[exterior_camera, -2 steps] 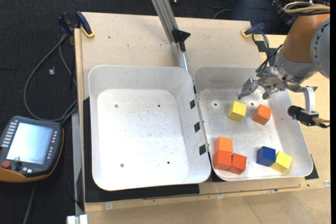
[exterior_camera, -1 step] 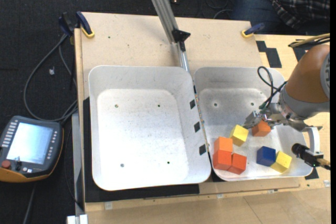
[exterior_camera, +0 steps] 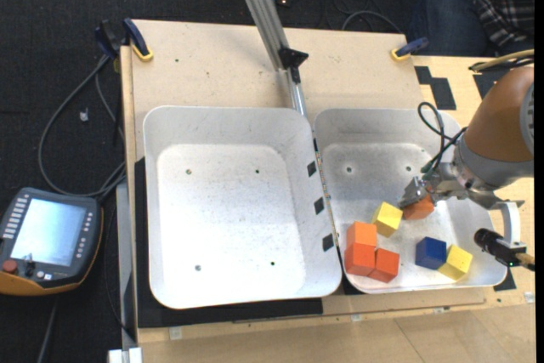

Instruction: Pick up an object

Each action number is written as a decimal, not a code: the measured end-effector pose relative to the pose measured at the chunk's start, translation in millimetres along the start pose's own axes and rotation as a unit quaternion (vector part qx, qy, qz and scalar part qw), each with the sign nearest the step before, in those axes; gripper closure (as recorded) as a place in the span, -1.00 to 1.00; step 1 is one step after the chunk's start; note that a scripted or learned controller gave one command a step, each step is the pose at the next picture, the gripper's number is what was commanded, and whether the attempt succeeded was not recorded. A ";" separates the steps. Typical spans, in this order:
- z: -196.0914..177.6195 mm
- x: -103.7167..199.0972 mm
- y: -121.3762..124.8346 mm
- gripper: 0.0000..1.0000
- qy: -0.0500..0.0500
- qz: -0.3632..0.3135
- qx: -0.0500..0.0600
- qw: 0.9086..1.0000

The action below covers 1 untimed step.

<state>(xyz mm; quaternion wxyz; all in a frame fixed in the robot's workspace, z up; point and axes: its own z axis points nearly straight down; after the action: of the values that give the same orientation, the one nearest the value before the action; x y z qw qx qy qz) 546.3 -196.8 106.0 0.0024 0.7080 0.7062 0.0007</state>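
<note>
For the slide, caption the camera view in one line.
Gripper low in right bin beside a yellow block, among orange, blue, yellow blocks.

You find no text, label, brand or number that can be read here. The handheld pendant [exterior_camera: 47, 241] on the floor at the left has a lit screen, but it glares pale and whatever it displays is too small and washed out for you to make out. The black marks along the bin rims carry no lettering.
</note>
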 end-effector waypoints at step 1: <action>-93.4 106.0 3.8 1.00 0.003 -0.007 -0.002 1.000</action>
<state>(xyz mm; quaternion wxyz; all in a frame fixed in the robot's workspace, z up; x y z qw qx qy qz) 550.0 -90.6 199.2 0.0017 0.7032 0.7110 0.0036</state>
